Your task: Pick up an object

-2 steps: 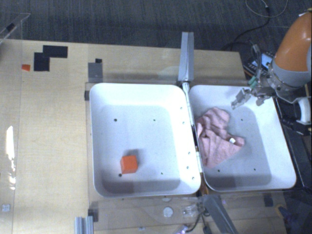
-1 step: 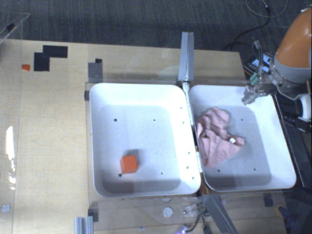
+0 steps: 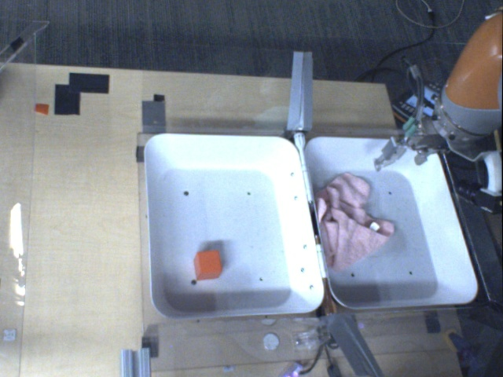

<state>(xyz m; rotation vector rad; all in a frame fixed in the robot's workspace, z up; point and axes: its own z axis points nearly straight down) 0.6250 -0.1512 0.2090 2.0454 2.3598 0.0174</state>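
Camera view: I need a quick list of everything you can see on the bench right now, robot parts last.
bins: two, white, side by side on the bench
block: one, orange, lower left part of the left bin
cloth: one, pink, crumpled, left half of the right bin
black marker shapes: two joined, bench top left
small orange square: one, beside the black shapes
arm: one, grey with orange band, at right edge
end effector: one, metal, above the right bin's upper rim, apart from the cloth, two fingers spread with nothing between them
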